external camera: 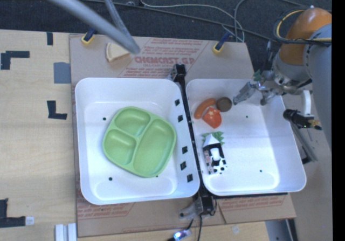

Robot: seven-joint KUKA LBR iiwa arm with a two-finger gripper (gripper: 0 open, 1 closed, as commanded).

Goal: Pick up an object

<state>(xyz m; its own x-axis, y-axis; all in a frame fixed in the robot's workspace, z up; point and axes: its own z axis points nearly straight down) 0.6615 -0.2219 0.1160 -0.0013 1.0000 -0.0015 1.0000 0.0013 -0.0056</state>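
In the right bin, near its upper left, lie an orange curved piece, a red piece and a small brown round object, all close together. Lower down by the divider lies a black-and-white toy with a green top. My gripper hangs over the bin's upper edge, just right of the brown object. Its fingers are spread open, and the left fingertip stands a short way from the brown object. Nothing is between the fingers.
The left bin holds a green divided plate. A black divider with clips runs between the bins. The grey arm with its orange band comes in from the right. Cables trail behind the bins.
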